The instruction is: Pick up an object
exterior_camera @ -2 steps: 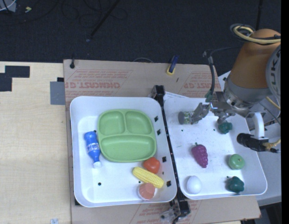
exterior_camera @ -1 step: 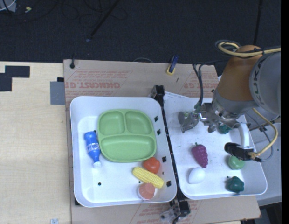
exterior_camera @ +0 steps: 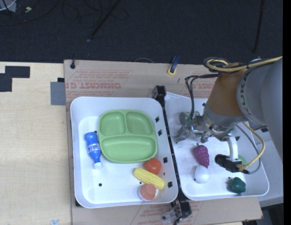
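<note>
My gripper [exterior_camera: 188, 129] hangs over the upper left part of the right bin [exterior_camera: 258, 184], at the end of the grey arm with its orange band. Just below it lies a purple bunch of grapes [exterior_camera: 201, 155], apart from the gripper. A white egg [exterior_camera: 201, 175] rests below the grapes, and a dark green pepper [exterior_camera: 237, 185] sits near the bin's lower right corner. Nothing shows held in the gripper.
The left bin [exterior_camera: 82, 172] holds a green divided plate [exterior_camera: 127, 136], a blue bottle [exterior_camera: 93, 148], a red tomato [exterior_camera: 153, 165], a yellow corn cob [exterior_camera: 149, 177] and a pinkish fruit [exterior_camera: 147, 191]. A black divider [exterior_camera: 167, 139] separates the bins.
</note>
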`<state>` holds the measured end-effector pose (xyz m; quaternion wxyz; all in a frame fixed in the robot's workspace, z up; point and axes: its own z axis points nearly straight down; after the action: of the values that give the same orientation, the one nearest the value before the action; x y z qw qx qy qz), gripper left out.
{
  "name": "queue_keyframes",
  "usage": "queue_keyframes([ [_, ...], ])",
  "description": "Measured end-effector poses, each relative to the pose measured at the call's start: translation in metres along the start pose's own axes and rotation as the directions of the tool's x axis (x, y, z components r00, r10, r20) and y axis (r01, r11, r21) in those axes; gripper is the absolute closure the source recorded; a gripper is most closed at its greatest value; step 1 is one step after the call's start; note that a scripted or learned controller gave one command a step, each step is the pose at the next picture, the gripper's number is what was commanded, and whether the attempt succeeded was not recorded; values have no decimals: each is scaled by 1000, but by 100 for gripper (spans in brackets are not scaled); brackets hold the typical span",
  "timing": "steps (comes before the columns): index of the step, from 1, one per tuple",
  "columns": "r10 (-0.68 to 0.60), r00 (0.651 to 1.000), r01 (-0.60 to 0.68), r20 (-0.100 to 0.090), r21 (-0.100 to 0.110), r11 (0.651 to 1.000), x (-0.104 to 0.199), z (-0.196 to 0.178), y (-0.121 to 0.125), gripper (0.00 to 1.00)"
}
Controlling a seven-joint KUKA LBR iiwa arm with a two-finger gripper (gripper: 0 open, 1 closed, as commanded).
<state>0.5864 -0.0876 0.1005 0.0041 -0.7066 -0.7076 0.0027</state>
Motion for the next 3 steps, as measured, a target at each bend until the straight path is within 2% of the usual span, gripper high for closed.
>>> queue_keyframes([
  [1, 6, 1000, -6, 1, -4, 1000, 1, 14, -1, 0],
  [2, 13, 1000, -13, 0, -2, 1000, -1, 3, -1, 100],
  [3, 11, 1000, -11, 2, -11, 1000, -4, -59, -5, 100],
])
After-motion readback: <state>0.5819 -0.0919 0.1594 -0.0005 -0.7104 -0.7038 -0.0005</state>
